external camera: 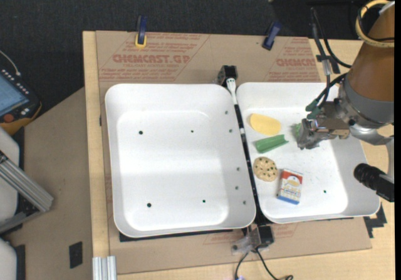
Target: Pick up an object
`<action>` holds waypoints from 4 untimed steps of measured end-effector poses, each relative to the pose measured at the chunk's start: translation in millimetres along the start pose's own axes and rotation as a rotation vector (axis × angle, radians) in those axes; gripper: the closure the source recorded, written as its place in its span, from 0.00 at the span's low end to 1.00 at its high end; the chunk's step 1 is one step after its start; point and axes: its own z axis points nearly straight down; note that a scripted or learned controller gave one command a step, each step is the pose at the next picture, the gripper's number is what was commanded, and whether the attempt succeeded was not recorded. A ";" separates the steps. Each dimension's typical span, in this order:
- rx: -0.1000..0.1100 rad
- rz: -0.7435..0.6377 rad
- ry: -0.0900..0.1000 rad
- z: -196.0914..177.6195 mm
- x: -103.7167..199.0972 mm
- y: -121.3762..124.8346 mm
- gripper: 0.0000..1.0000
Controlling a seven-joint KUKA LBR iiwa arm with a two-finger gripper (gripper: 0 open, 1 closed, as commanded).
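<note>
camera view looks down on two shallow white plastic bins side by side, and all the small things lie in the right white bin [351,203]. the grey arm with the orange band [376,66] comes in from the right, and its two-finger gripper [307,134] hangs low over this bin, just right of the flat green wedge-shaped piece [270,143]. nothing can be seen between its tips, and i cannot tell from up here if the claw is open or closed, because it is dark and small in the picture. the green piece is the thing nearest the claw, so i think it is the one to pick up. above the green piece lies a flat yellow oval slice [265,124], close to it. below the green piece lies a round tan cookie with dark chips [266,169], and down and to the right of the green piece lies a small red, white and blue box [290,186]. to do this well, the claw should slide a little left until it is right over the middle of the green piece. it should turn so the tips close across the thin side, not the long side. it should go down slowly to the bin floor and then squeeze. it should keep away from the yellow slice so it does not bump it.
</note>
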 end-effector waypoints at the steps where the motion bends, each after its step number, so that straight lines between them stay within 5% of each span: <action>1: -0.015 -0.014 0.003 -40.3 64.4 0.9 1.00; 2: -0.024 -0.016 0.006 -140.3 132.6 -1.9 1.00; 3: -0.003 -0.010 0.001 -86.3 154.1 -3.4 1.00; 4: 0.001 -0.003 -0.001 -7.6 121.4 -2.8 1.00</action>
